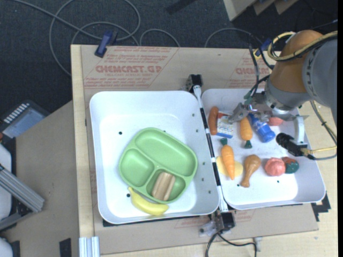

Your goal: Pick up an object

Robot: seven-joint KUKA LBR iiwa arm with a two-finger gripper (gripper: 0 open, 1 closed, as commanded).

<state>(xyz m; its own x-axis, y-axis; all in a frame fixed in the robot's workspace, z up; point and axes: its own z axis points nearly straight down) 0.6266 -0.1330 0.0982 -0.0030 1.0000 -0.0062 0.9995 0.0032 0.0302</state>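
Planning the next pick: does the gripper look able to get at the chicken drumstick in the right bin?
Probably yes. The chicken drumstick lies uncovered in the right bin, with the gripper hovering at that bin's far side. The carrot beside it lies close, though apart.

A KUKA arm (316, 63) of smooth grey casing, its rounded segment glossy under the lights, carries a broad orange band (295, 63) above the wrist. Yellow and dark cables (276, 44) loop beside the band. Below it sits a pale grey wrist ring (278, 103), then a metallic claw (244, 110) of thin silvery parts. A black fitting (289, 142) on a light bracket juts from the wrist, trailing a thin yellowish cable (321, 153).
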